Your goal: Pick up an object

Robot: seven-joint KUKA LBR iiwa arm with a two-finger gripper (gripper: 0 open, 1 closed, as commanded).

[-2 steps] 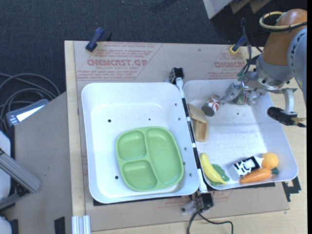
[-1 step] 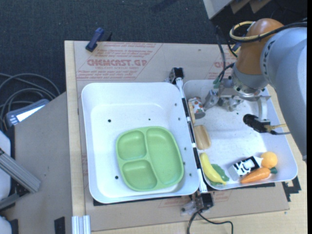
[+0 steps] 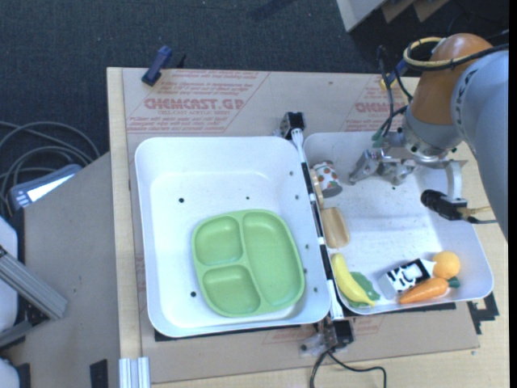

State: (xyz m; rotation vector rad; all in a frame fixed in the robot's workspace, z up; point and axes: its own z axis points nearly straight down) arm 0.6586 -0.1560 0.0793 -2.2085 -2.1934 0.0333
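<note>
2 white bins sit on a brown bench over dark carpet; jaws unreadable.

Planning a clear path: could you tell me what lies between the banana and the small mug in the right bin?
A tan bread-like slab, in the camera view.

— What is the arm made of, to look at?

— Smooth grey casing, rounded, with a glossy orange band above the wrist. A yellowish cable loops over the top of that band, and thin dark cables run down its side.

— And the end of it?

— The gripper is bare grey metal (small dark fittings among the parts), with a black piece jutting out beside it.
</note>
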